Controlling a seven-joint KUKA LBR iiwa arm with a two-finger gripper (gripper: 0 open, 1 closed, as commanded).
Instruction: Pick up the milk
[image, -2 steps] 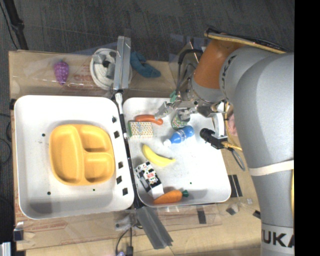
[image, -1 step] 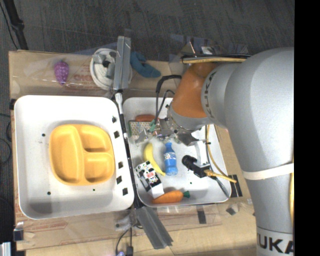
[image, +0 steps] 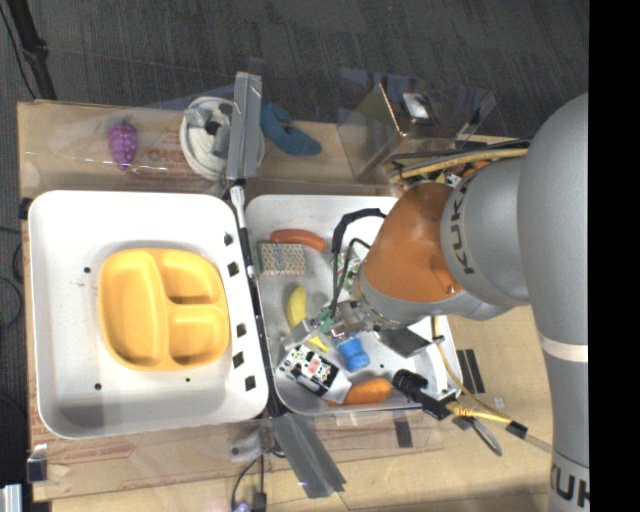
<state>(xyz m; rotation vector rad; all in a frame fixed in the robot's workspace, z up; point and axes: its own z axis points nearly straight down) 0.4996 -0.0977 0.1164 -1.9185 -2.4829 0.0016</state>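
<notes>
The worktop (image: 500, 395) carries two shallow white bins side by side. The left bin (image: 60, 330) holds a yellow divided tray (image: 165, 305), set roughly at its middle and well apart from the working area, so it plays no part in the present step. The right bin (image: 300, 395) holds the loose items, gathered there within the arm's reach: a sausage (image: 297, 239) near the far wall, a speckled sponge-like block (image: 283, 259) just below it, a banana (image: 297, 304) near the middle, a blue cup-like piece (image: 353, 354), a carrot (image: 368, 391) by the near wall, and a small printed carton with a white top, judged to be the milk (image: 310, 368). The milk lies on its side, tilted, in the near left part of the right bin, close to the divider between the bins and just beside the carrot. The arm (image: 440, 250) reaches in from the right and hangs low over the middle of the right bin, its orange band hiding much of the wrist. The claw (image: 340, 318) sits beside the banana, above and slightly right of the milk, near but apart from it. Whether the claw is apart or together cannot be told; nothing is seen between its tips. The milk is judged not yet grasped.
</notes>
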